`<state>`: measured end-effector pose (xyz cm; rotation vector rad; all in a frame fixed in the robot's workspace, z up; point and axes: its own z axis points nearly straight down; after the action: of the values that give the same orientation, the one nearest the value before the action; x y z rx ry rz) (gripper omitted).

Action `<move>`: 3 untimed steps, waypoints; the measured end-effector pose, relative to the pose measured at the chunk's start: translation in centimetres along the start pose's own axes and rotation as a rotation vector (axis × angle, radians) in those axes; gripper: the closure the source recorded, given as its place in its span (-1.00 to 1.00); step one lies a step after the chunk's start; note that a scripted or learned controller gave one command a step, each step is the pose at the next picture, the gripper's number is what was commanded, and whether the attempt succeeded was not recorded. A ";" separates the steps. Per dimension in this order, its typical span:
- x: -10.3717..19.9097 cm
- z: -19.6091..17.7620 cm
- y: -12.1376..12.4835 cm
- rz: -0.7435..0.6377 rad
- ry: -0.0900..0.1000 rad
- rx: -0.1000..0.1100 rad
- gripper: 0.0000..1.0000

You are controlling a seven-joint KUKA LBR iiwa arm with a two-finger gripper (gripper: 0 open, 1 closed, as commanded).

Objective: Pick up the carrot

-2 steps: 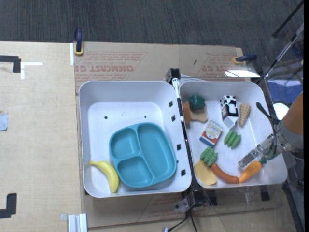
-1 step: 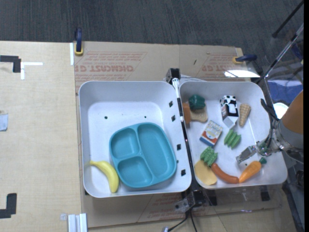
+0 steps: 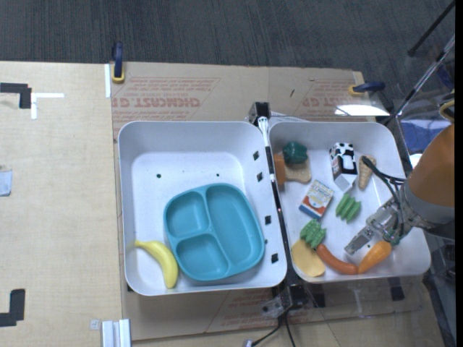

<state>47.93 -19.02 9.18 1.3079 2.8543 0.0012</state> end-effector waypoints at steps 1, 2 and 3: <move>-0.2 -0.9 0.1 0.003 -0.005 -0.003 1.00; -0.2 -0.9 0.1 0.004 -0.005 -0.003 -1.00; -0.5 -1.9 0.3 0.004 -0.011 -0.006 1.00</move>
<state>48.42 -19.19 11.08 1.3083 2.8406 0.0022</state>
